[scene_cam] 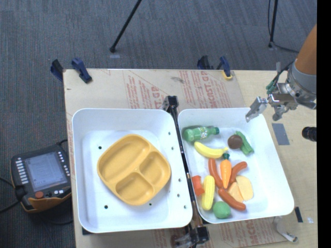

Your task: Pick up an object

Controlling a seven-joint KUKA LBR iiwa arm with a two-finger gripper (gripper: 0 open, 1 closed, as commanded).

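bench (150, 84) | arm (305, 71) at right (angled in) | hand (265, 107) above right bin's (276, 164) corner, fingers apart, holding nothing

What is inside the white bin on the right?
The right bin holds toy food: a green bottle, a banana, a carrot, corn, sausages and a lime. Whatever lies beneath the pile is covered.

The arm (309, 61) is orange above a grey wrist ring; below it sits a grey metal gripper (266, 107) with pale, angular fingers and dark fittings.
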